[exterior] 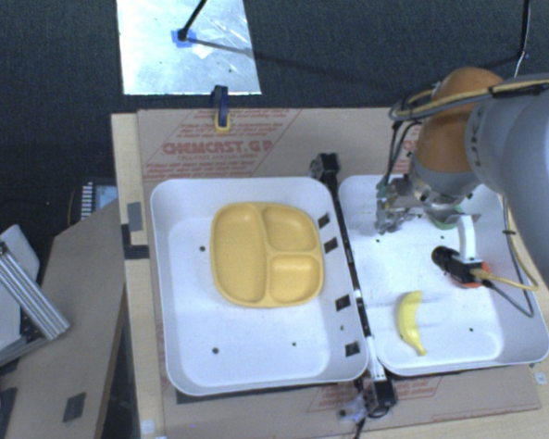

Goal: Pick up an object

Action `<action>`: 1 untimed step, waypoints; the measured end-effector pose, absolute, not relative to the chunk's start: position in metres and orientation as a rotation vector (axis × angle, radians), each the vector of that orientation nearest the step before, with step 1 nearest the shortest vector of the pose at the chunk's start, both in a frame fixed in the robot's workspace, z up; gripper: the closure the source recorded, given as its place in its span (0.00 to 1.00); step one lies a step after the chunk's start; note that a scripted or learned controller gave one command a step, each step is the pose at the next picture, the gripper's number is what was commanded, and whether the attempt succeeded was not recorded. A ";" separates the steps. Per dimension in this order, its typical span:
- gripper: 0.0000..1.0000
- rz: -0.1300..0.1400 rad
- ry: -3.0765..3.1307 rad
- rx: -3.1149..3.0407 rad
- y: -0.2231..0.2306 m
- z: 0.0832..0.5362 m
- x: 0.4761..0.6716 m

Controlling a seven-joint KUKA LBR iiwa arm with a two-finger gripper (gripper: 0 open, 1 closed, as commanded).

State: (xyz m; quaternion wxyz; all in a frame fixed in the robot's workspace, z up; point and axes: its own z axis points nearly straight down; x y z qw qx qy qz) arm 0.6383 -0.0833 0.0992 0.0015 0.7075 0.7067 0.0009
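A yellow banana (411,322) lies in the near part of the right bin (514,338), its length running toward the bin's front rim. My gripper (387,216) points down over the far left part of that bin, well beyond the banana and apart from it. I see nothing held at its tip. The grey arm with its orange band comes in from the right above the bin's far corner.
A yellow divided plate (265,253) sits in the middle of the left bin (186,358). A black-clipped divider (344,256) runs between the two bins. Cardboard (251,136) lies under the bins, with a metal sheet (188,43) behind.
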 end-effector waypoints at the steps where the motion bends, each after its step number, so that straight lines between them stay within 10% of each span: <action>1: 1.00 0.006 2.219 2.217 -0.089 0.148 0.648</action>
